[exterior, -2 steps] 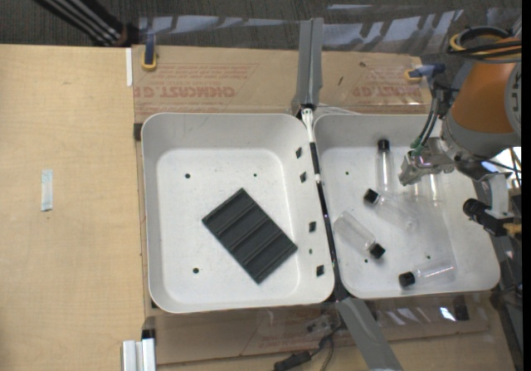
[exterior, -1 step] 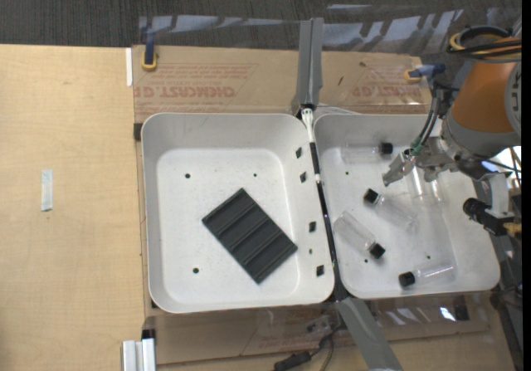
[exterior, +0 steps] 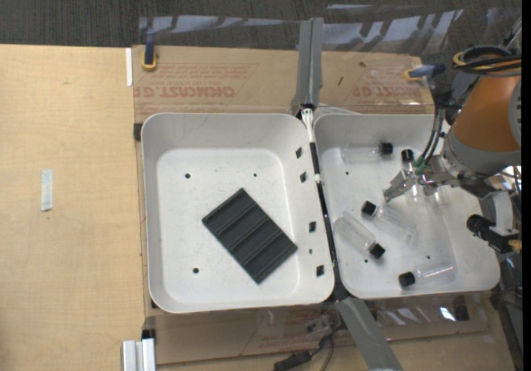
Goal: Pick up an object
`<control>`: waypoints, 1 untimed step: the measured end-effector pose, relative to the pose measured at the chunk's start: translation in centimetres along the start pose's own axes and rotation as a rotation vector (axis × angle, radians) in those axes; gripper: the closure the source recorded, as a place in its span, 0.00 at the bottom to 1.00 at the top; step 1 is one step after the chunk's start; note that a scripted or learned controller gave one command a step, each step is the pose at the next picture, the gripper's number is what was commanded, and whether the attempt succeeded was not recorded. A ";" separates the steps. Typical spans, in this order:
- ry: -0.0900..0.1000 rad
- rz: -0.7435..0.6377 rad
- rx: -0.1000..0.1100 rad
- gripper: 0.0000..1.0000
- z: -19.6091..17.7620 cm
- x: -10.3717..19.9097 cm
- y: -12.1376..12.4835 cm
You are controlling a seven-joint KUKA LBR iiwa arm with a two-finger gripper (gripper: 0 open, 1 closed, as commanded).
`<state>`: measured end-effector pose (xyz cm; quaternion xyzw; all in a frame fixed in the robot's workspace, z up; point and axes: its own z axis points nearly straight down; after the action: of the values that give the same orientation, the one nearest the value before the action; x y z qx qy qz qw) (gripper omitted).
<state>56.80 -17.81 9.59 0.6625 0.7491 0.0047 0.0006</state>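
Nearest the camera, a grey strut [exterior: 369, 346] ran off the bench's front edge, with a black cable [exterior: 303, 356] beside it. Just past that sat the two bins, touching along a shared divider [exterior: 315, 195].

In the left bin [exterior: 151, 220], one thing and one thing only: a dark ribbed slab [exterior: 249, 235], lying flat and turned at a diagonal, near the middle of the floor and apart from every wall.

The right bin [exterior: 469, 241] was the busy one. Closest in, the near tube [exterior: 431, 272], clear with a black cap at its left end, lay by the front wall. Behind it and to the left, the mid tube [exterior: 357, 231] lay at a slant, its black cap pointing toward the front. A loose cap [exterior: 368, 209] sat just beyond that, though whether clear plastic was attached to it was hard to say.

And there was the gripper [exterior: 411, 187], low over the right bin's middle, to the right of that loose cap. Wide or narrow? I couldn't tell; glare and clear plastic muddled it, and I couldn't tell whether it held anything. The arm [exterior: 489, 116], orange band showing, came in from the right above it.

Farther back, the far tube [exterior: 363, 152] lay along the rear wall, with its cap at its right end, and another black cap [exterior: 407, 156] lay near it.

Beyond the bins stood a cardboard sheet [exterior: 199, 83] with mirrored print, a yellow clamp [exterior: 149, 60] at its left corner, a blue clamp [exterior: 420, 72] on the right, and a grey post [exterior: 311, 54] between.
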 end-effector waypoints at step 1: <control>-0.005 0.005 0.003 1.00 -0.8 -0.3 -0.2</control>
<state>56.65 -18.16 10.34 0.6645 0.7473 0.0021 0.0014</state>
